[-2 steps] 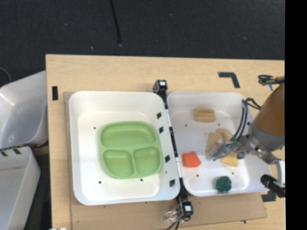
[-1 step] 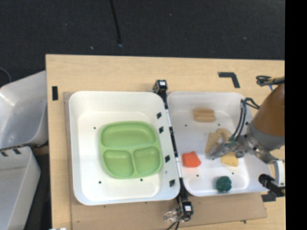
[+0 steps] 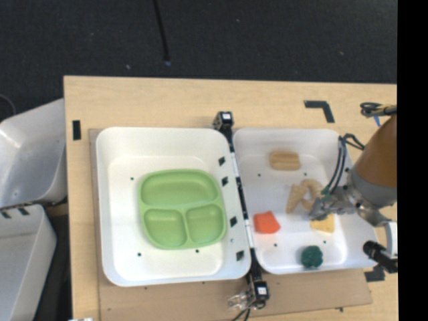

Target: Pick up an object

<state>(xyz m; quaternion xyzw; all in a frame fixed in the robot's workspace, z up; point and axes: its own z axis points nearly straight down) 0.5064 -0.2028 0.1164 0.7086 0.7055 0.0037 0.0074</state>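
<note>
Nearest the camera in the right bin point(image 3: 267, 142) lies a dark green ball point(image 3: 311, 256), close to the front wall. Behind it and to its left sits an orange block point(image 3: 267, 223); behind it on the other side lies a yellow piece point(image 3: 324, 225).

My claw point(image 3: 321, 209) is low inside this bin, just above the yellow piece and beside a tan piece point(image 3: 301, 195). Whether it touches either, I cannot tell. Whether it is apart or together, I cannot tell: the tips are too small and blurred. No object is visibly held.

Step in hand, as I judge it: descent onto a target, most likely the yellow or the tan piece. The next move calls for closing on one object only, then a straight lift clear of the bin wall.

Farther back rests a tan oval piece point(image 3: 284, 160). The left bin point(image 3: 107, 179) carries a green divided plate point(image 3: 182, 208), well apart from my claw.
</note>
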